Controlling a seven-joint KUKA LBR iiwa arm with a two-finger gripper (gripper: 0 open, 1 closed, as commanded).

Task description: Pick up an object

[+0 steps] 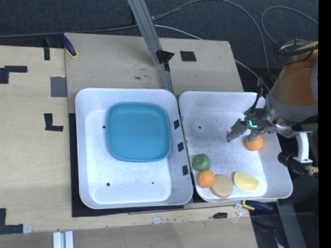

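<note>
My gripper (243, 134) hangs over the right bin (217, 107), near its right side, and it is open. One dark finger (234, 132) points left and down. A small orange ball (254, 144) lies on the bin floor just under the other finger and is not clamped. Along the bin's front edge lie a green ball (201, 162), a second orange ball (206, 179), a beige round piece (222, 185) and a yellow piece (245, 181).
The left bin (93, 154) holds a blue square plate (138, 131). A grey metal pole (150, 30) slants down to the gap between the bins. The arm's orange band (295, 81) is at the right edge.
</note>
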